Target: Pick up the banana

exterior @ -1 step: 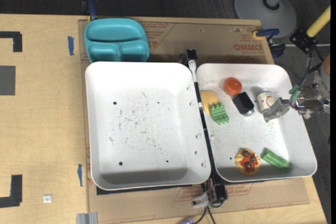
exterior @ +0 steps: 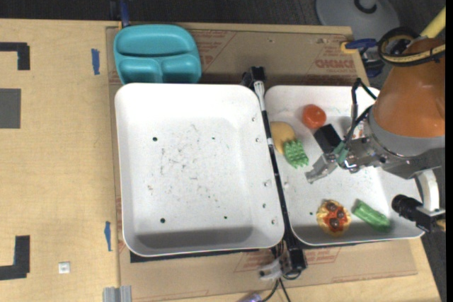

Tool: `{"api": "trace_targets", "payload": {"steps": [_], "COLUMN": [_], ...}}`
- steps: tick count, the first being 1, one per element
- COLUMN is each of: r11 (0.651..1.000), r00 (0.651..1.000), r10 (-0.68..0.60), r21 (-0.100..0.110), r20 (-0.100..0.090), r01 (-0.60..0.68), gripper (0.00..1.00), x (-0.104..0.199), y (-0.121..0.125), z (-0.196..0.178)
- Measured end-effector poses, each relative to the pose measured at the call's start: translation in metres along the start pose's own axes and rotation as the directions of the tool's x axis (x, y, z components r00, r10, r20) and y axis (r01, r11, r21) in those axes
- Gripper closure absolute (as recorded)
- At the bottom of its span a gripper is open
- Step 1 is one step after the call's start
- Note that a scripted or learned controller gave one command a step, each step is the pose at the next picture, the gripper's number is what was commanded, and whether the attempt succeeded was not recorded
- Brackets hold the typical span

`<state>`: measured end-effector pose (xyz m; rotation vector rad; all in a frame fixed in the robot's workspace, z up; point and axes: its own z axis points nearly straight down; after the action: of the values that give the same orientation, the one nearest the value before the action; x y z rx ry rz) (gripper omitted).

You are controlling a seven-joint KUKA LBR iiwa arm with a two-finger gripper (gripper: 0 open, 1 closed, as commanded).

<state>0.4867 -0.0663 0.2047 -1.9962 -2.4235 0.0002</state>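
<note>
The banana (exterior: pixel 282 131) is seen as a short yellow piece in the right bin (exterior: pixel 368 233), close to that bin's left wall and touching the green ridged toy (exterior: pixel 296 153) just below it. Its long axis cannot be told from this view. The gripper (exterior: pixel 327 152) hangs to the right of the banana, with nothing between the jaws, which are spread apart. The banana therefore lies to the left of the jaws and slightly farther up in the view, so a short move toward the dividing wall is probably needed, and the green toy may be touched.
</note>
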Motion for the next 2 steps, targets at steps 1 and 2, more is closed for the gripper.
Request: {"api": "trace_targets", "payload": {"steps": [1, 2], "r11": [1.0, 0.958], "r00": [1.0, 0.958], "r10": [0.023, -0.287], "r21": [0.001, -0.001], "r20": [0.0, 0.002], "r01": [-0.023, 0.287], "gripper": [0.0, 0.0], "x": [0.084, 0.131], "y": [0.009, 0.018], "z": [0.02, 0.017]}}
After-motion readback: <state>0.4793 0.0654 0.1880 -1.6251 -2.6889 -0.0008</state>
